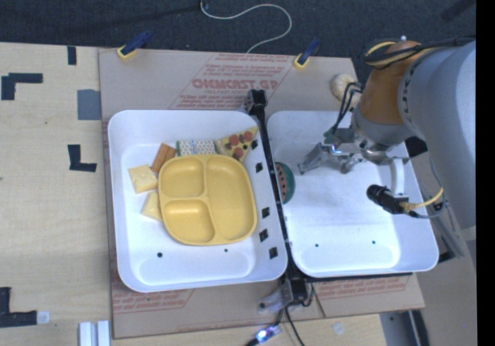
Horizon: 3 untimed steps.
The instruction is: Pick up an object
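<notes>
My gripper [326,166] hangs low over the upper middle of the right bin [348,244], its two metal fingers spread open with nothing between them. A watermelon slice toy [285,183] lies against the right bin's left wall, a short way left of and below the gripper. In the left bin [193,271] a yellow divided plate [207,199] takes up the centre. Around the plate lie a pale square cracker [142,179], a second pale piece [151,206], a brown cracker [162,156], a patterned strip [195,148] and a pizza slice [239,142].
The grey arm with its orange band [383,97] comes in from the right above the right bin, and a black cable fitting [385,198] hangs by its wrist. A black divider [267,182] runs between the bins. Both bins rest on a cardboard sheet [224,81].
</notes>
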Available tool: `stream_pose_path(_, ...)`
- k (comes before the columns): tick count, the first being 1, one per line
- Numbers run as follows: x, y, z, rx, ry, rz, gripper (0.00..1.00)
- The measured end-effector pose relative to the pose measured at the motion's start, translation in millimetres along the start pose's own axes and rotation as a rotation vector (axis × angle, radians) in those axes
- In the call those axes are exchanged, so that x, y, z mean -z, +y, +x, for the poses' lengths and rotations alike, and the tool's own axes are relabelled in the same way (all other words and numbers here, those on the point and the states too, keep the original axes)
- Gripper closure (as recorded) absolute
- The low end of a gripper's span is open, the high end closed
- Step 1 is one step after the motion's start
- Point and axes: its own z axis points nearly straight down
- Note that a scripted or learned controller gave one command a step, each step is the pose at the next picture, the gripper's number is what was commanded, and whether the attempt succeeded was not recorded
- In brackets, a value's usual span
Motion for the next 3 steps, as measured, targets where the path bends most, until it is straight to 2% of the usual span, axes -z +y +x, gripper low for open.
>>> stream_pose_path(1, 12.8, 0.7, 0.8, 0.001, 0.001, -0.002, 1.0)
stream_pose_path(3, 129.0, 3.1, 15.7, 0.0, 0.0, -0.008, 1.0)
